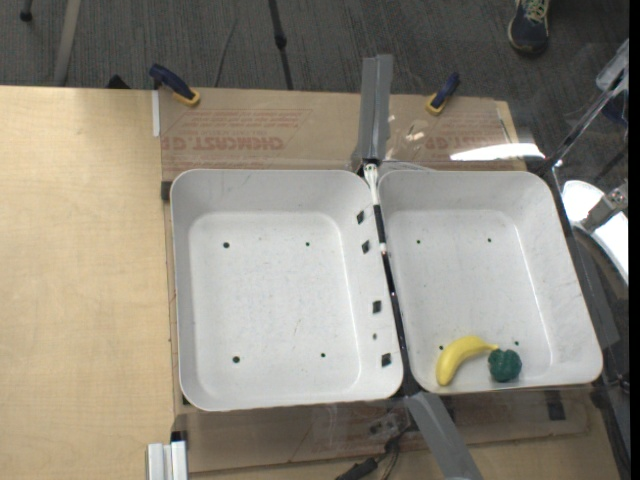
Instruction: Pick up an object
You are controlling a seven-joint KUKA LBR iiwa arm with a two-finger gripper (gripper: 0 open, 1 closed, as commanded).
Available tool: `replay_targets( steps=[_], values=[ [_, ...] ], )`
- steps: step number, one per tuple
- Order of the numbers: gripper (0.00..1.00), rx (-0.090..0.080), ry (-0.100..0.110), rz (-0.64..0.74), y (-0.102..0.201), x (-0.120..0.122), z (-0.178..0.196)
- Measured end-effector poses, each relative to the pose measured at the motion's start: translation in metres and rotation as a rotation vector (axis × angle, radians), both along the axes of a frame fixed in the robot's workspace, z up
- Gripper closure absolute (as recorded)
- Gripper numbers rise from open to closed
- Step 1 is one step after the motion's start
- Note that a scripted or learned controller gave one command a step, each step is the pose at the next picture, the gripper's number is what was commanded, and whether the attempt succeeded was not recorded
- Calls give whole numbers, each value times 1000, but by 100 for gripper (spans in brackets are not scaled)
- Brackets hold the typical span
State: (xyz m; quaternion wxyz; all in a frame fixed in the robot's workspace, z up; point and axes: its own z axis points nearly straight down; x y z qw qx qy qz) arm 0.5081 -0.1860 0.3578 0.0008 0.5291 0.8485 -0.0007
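Near corner of the right-hand shallow white bin (560,268): a yellow plastic banana (458,356) and a small dark-green knobbly toy (504,365) lie just beside each other, both open to a grasp from above. Farther back, pale hardware (600,206) at the right edge is possibly the arm — the gripper's opening and load cannot be told — and orange-tipped spring clamps (175,86) apparently pin the cardboard underlay.

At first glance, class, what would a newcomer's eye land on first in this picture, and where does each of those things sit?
The eye goes first to the curved yellow toy banana and the small dark green lumpy object, side by side near the front edge of the right shallow white bin. Next come the two blue and yellow spring clamps gripping the brown cardboard sheet behind the bins.
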Motion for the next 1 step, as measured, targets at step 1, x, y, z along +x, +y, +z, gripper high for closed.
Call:
replay_targets(
  steps=[1],
  values=[
    [100,1,3,-280,94,-10,-154]
  ],
)
